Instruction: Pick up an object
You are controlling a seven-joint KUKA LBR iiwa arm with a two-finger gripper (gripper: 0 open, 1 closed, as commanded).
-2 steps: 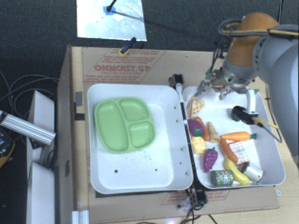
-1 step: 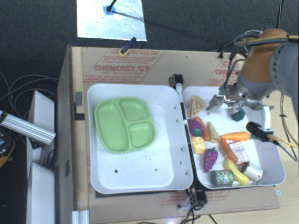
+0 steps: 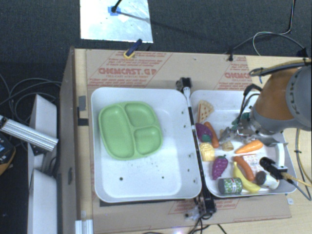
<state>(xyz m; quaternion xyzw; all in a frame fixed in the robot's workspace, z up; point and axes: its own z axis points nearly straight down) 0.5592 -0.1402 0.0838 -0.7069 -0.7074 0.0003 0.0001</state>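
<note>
- The arm (image 3: pixel 280 99) reaches in from the right and is bent low over the right bin (image 3: pixel 222 100), where all the toy food lies.
- Its claw (image 3: pixel 233 132) sits down among the items, near the middle of that bin, just beside a small tan piece (image 3: pixel 227 145) and close to the loose carrot (image 3: pixel 249 146).
- Whether the claw is spread or closed I cannot tell (it is small and dark against the clutter), and nothing can be made out as held by it.
- Every object appears to rest on the bin floor: the waffle-like wedge (image 3: pixel 204 109), the corn (image 3: pixel 207 152), the purple grapes (image 3: pixel 219 166), the banana (image 3: pixel 245 179) and the green can (image 3: pixel 230 185).
- The left bin (image 3: pixel 141 189) carries a green divided plate (image 3: pixel 130 129), well apart from the claw.
- My judgement: the approach looks done, while the grasp and the lift are both left; no object is raised yet.
</note>
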